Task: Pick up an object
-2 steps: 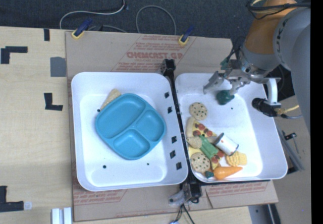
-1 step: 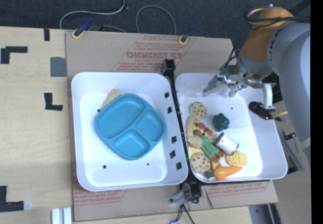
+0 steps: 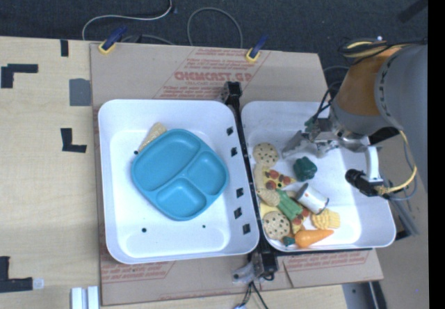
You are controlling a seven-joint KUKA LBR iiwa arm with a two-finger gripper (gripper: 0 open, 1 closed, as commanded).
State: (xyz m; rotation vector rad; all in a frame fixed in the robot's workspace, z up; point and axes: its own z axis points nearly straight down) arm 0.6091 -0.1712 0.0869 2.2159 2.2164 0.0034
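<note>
The right bin (image 3: 361,227) holds a pile of toy food. A round cookie (image 3: 265,154) lies at the top left, with a dark green piece (image 3: 304,168) right of it. Lower down are a white can (image 3: 313,197), an orange carrot (image 3: 314,236), a yellow ridged piece (image 3: 327,218) and a chocolate-chip cookie (image 3: 276,224). My gripper (image 3: 300,149) hangs in the upper part of this bin, just above the dark green piece. It is open, with its fingers spread and nothing between them.
The left bin (image 3: 115,231) holds a blue divided plate (image 3: 181,173) with a tan piece (image 3: 154,135) sticking out from under its far edge. A black divider (image 3: 240,175) joins the bins. The grey and orange arm (image 3: 379,92) covers the right bin's far right corner.
</note>
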